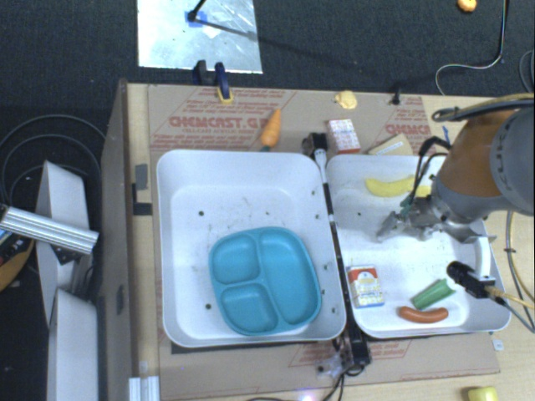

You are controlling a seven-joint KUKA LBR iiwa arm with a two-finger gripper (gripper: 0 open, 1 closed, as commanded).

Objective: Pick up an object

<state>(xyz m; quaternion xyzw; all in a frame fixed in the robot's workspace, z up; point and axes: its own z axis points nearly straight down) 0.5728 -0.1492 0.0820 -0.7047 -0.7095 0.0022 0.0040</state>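
**Arm low over the right bin, nothing visibly in hand**

The gripper (393, 224) sits low in the right bin (359, 178), just near of a yellow banana (389, 186). Whether its fingers are spread or closed I cannot tell, and nothing shows between them. The banana looks like a light, smooth, probably rigid toy; taking it across its narrow middle seems best, since a curved end could slip.

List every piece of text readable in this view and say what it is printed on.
"CHEMCAST G...": red print, mirrored, on the brown board behind the left bin.
Red print on the board's right end: too blurred to read.
Small carton in the right bin: print too small.
Box behind the bins: print too small.
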